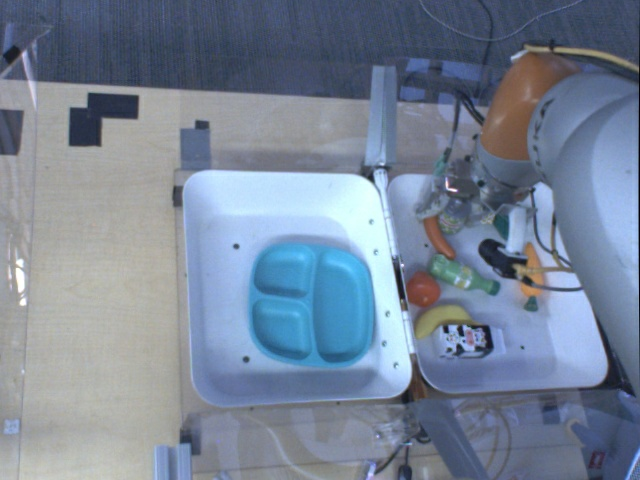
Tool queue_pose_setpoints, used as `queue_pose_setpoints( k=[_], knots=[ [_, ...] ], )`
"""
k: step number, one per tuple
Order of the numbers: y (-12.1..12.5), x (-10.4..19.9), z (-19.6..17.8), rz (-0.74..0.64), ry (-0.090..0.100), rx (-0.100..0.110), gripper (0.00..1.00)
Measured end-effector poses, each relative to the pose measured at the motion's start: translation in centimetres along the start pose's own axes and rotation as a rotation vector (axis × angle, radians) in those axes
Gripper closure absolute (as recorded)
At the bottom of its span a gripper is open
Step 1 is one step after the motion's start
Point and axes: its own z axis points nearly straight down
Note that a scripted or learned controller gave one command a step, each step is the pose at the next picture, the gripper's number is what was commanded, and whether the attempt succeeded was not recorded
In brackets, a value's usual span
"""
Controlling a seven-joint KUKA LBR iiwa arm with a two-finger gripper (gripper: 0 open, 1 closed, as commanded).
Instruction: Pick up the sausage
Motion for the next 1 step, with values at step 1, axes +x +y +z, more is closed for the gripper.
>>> queue_pose_setpoints(
  k=[1],
  knots=[
    [-0.19,6.33,-8.68,-0.238,0.002,0.006,1.0]
  ],
)
